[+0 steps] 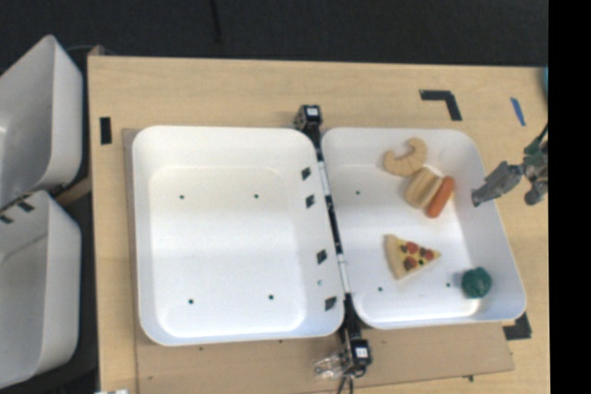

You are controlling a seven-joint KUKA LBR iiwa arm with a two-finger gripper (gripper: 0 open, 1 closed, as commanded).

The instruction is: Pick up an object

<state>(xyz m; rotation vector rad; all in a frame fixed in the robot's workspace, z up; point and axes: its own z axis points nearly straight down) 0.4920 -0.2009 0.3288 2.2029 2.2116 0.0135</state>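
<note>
While nothing is gripped yet, stock reads as follows.

Gripper [513, 183]: at right edge of right bin [365, 291], over its rim; fingers look spread, nothing btwn them. Judged step: approach, pre-grasp.

Right bin contents, 4 items:
- hot dog [429, 191], upper right, nearest gripper; lies at a slant.
- croissant [405, 158], just above hot dog, touching or nearly, can't tell which.
- pizza [408, 256], centre, flat wedge, well apart from others.
- green ball [476, 282], lower right corner, near wall.

Left bin [222, 231]: no stock.

Handling notes (judgement): hot dog is the best pick, raised and near. Align fingers across its short axis, descend centred, keep clear of croissant and rim. Pizza is too flat for easy pinch; ball may roll vs. wall.
</note>
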